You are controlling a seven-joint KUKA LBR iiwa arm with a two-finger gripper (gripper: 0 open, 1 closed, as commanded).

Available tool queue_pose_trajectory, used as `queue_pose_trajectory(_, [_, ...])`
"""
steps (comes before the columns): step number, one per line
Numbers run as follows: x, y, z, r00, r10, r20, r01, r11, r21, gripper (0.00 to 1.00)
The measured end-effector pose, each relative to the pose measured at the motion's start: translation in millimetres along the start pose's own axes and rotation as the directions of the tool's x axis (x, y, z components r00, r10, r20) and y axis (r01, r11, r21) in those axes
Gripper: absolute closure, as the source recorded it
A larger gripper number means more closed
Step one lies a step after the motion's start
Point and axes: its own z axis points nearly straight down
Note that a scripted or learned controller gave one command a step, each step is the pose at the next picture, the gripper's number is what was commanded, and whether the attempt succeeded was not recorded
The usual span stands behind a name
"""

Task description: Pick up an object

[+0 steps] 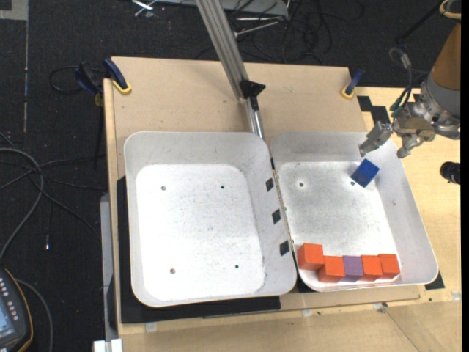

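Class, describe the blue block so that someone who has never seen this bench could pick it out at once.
Find the right-hand white bin, the one nearer the arm. The blue block lies near its far edge, just below the gripper. It is the lone blue piece, apart from the row of orange blocks and the purple block at the near edge.

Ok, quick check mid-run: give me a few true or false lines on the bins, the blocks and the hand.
1. The blue block lies in the right bin. True.
2. The hand grips the blue block. False: the fingers are spread above it, and the block is not between them.
3. A row of blocks sits along the right bin's near edge. True.
4. Every block in that row is orange. False: one is purple.
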Motion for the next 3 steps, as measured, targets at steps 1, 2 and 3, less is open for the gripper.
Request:
queue_pose_trajectory(1, [-18,30,123,1.000,0.000,0.010,0.001,1.000,-0.030,0.00])
queue_pose_trajectory(2, [-21,37,128,1.000,0.000,0.010,0.000,1.000,-0.029,0.00])
queue_pose_trajectory(3, [7,38,144,1.000,0.004,0.004,-0.004,1.000,-0.011,0.00])
